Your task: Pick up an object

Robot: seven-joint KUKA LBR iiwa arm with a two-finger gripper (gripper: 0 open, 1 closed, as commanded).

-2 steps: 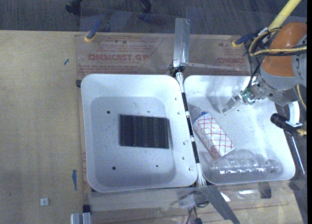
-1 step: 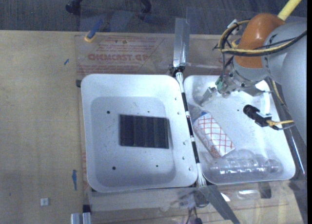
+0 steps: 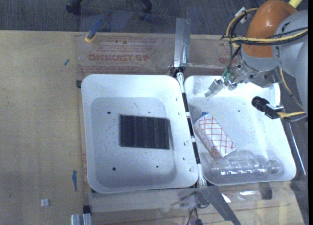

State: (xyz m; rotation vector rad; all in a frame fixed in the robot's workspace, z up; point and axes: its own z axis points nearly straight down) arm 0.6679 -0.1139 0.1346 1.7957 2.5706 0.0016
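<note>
Red-checked carton lies tilted in the right bin, below and slightly left of the tool, not touching it. Clear bottle lies on its side just past the carton, further below the tool, along the bin's near wall. Tool hangs over the bin's far left corner; can't tell its state. Left bin, left of the tool, holds a dark slatted panel. Both sit on the wooden counter.

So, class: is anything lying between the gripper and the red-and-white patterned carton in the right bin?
Nothing visible does. The gripper hangs over the right bin's far corner, with bare bin floor between it and the carton. The clear plastic bottle lies beyond the carton, nearer the front wall.
</note>
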